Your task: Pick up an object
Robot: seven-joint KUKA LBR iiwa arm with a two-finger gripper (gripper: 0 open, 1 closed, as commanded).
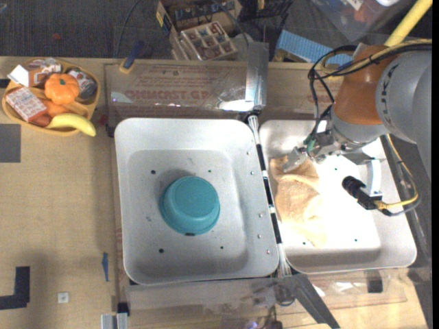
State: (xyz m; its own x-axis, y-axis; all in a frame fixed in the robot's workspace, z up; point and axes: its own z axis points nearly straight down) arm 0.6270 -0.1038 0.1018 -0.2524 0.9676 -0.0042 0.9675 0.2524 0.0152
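The scene is lit from above, brightly and unevenly. The right bin (394,249) is washed out by strong glare, its floor nearly blown to white. The left bin (137,142) is rendered in softer grey, with a faint shadow cast around the teal bowl (191,204). Glare is caught on the plastic wrap (230,94) at the bench's far edge. Detail is softened throughout; the background is left dim.
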